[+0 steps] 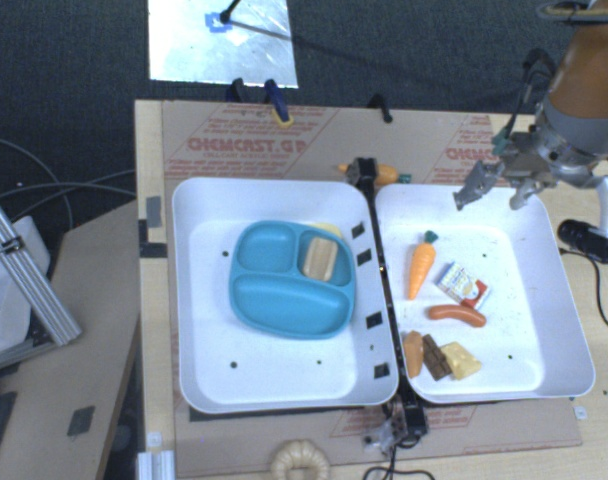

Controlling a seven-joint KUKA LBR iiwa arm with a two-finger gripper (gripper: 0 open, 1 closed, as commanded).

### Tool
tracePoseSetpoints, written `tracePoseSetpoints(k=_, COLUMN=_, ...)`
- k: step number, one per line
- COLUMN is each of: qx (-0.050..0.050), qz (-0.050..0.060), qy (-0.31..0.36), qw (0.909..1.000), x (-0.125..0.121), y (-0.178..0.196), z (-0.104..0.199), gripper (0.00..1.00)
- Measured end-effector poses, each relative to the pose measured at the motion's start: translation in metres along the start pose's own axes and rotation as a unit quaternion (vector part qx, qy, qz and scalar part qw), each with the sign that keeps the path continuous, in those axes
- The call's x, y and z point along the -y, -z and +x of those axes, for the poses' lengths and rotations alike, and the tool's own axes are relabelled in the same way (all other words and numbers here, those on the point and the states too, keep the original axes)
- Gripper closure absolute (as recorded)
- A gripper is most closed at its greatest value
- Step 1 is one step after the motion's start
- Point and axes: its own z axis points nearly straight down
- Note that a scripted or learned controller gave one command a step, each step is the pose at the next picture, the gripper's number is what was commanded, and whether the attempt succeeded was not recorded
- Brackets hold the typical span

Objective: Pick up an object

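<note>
Approach step, nothing gripped.
Claw (497,188) spread apart above right bin (569,318); next, descending squarely onto carrot (419,266).

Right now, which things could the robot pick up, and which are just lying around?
For the job:
gripper, open
carrot
sausage
small packet
brown and yellow food pieces
bread-like piece in the blue tray

Just lying about:
ring by the bench's front edge
blue clamp
shiny sheet
</note>
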Motion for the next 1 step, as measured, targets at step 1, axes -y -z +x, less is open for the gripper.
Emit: tracePoseSetpoints(k=1, qx=0.001, qz=-0.006, qy=0.001, qw=1.0000, x=-0.0017, y=0.0070, z=0.0002, gripper=0.00)
